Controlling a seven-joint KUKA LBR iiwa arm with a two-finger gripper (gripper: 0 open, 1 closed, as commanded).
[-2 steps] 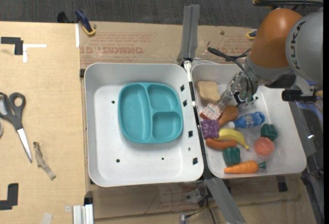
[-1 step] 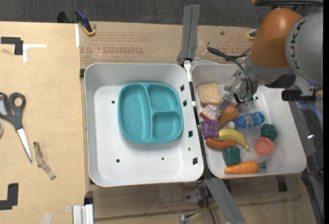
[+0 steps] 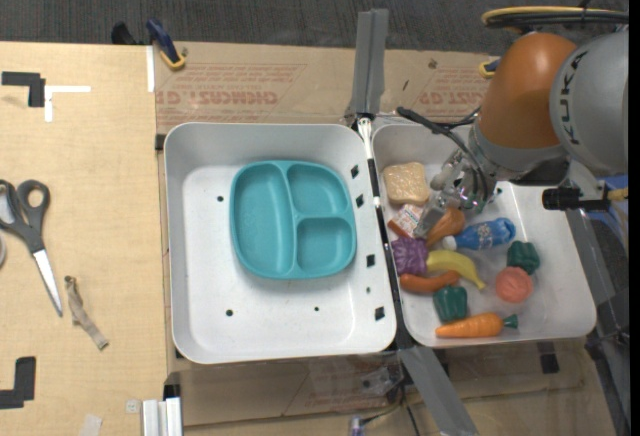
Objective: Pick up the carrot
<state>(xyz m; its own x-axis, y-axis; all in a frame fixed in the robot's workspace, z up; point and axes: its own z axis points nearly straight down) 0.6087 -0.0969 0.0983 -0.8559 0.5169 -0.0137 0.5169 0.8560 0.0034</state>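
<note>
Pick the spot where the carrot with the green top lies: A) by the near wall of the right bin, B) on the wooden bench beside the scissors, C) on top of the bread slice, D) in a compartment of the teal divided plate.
A: the carrot lies flat by the near wall of the right bin, just below the green pepper, apart from the gripper.

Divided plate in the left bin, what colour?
Teal. The divided plate shows plainly in the camera view, lying in the left bin.

End effector [image 3: 447, 207] over right bin [image 3: 560, 324], orange carrot [image 3: 446, 224] between fingers.
</note>
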